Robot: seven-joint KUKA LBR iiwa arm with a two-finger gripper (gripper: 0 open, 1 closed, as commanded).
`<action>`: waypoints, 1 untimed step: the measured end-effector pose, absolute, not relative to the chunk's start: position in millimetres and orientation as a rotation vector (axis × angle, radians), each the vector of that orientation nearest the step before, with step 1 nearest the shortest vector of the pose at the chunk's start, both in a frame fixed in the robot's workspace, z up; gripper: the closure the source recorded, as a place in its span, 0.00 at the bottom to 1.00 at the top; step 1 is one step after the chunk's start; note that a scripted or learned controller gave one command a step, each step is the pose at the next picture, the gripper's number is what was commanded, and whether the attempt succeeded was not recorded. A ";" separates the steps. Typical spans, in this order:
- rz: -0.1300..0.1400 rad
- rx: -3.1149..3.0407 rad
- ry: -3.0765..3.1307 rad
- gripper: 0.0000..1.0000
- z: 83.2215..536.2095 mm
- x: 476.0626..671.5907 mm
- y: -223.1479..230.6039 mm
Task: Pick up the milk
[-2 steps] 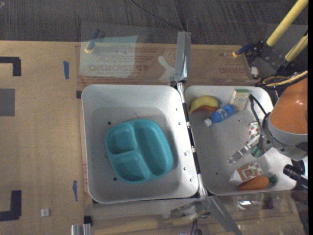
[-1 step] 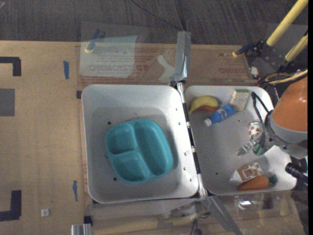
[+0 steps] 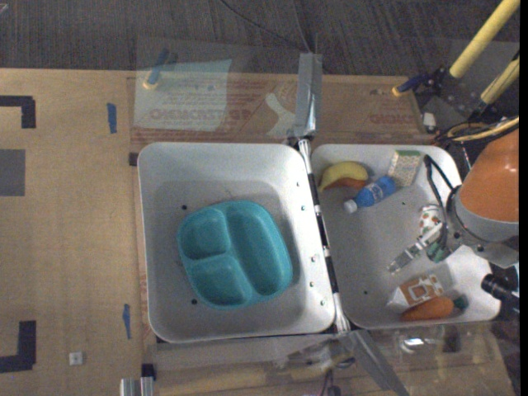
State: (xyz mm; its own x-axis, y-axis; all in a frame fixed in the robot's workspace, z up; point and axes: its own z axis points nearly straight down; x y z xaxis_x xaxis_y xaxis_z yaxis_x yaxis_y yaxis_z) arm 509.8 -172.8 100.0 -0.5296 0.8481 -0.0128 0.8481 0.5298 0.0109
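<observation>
The milk, a small white and tan carton (image 3: 421, 288), lies on its side near the front of the right bin (image 3: 371, 295), just behind an orange carrot (image 3: 429, 308). My gripper (image 3: 412, 254) hangs low over the bin floor a little behind and left of the carton, apart from it. The wrist with its orange band (image 3: 495, 184) reaches in from the right and covers the bin's right side. Nothing is seen held in the gripper.
The right bin also holds a banana (image 3: 345, 174), a blue bottle (image 3: 370, 195), a pale box (image 3: 405, 167) at the back and a small white and red object (image 3: 429, 219) beside the wrist. A teal divided plate (image 3: 235, 254) lies in the left bin (image 3: 165, 180).
</observation>
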 end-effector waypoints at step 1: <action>0.004 1.061 2.943 0.00 88.8 487.0 -206.2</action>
State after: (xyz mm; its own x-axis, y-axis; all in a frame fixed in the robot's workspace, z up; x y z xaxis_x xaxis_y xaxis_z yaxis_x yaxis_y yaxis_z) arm 487.0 -206.2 88.8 -0.7698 0.6382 -0.0116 0.6382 0.7698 0.0069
